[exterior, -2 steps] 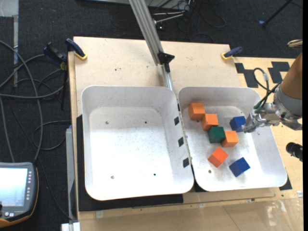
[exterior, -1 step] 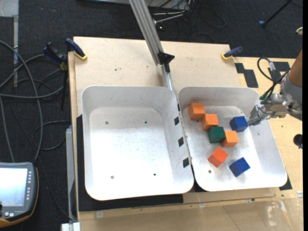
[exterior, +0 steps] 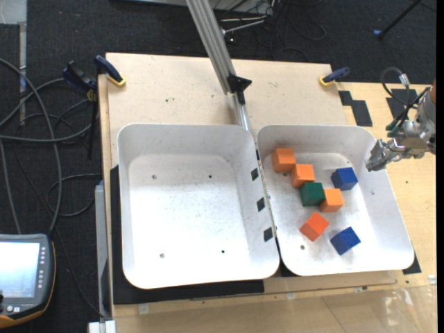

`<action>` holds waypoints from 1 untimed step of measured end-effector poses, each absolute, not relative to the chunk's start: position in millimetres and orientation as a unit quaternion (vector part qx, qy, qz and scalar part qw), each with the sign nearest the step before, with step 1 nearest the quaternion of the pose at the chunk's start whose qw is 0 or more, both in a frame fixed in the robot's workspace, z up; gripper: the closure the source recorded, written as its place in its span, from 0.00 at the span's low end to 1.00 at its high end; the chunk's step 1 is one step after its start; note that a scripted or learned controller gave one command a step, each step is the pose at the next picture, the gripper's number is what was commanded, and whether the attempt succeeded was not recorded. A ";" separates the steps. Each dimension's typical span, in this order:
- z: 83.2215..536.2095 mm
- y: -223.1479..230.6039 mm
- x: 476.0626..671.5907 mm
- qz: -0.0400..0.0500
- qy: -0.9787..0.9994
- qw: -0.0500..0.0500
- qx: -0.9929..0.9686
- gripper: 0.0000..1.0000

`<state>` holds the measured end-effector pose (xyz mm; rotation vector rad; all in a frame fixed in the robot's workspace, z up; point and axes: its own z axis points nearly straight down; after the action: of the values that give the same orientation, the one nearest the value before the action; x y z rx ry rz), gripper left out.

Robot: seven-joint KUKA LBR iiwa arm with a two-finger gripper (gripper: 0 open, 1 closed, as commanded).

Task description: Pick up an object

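Hovering over the right bin's (exterior: 388, 207) far right rim, the hand (exterior: 378, 159) is near a blue cube (exterior: 344, 178); whether it is wide or narrow cannot be told, and no cube shows between its tips. Inside that bin lie seven cubes: orange ones (exterior: 283, 159) (exterior: 302, 175) (exterior: 331, 200) (exterior: 314, 225), a green one (exterior: 312, 193) touching two of them, and another blue one (exterior: 345, 240) nearer the front. The left bin (exterior: 139, 186) sits beside it on the table (exterior: 173, 82).
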<state>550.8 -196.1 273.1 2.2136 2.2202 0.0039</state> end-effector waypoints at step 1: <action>278.7 -144.0 563.7 0.001 0.710 0.001 0.704 1.00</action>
<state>563.7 -144.0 278.7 2.2110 2.2291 0.0045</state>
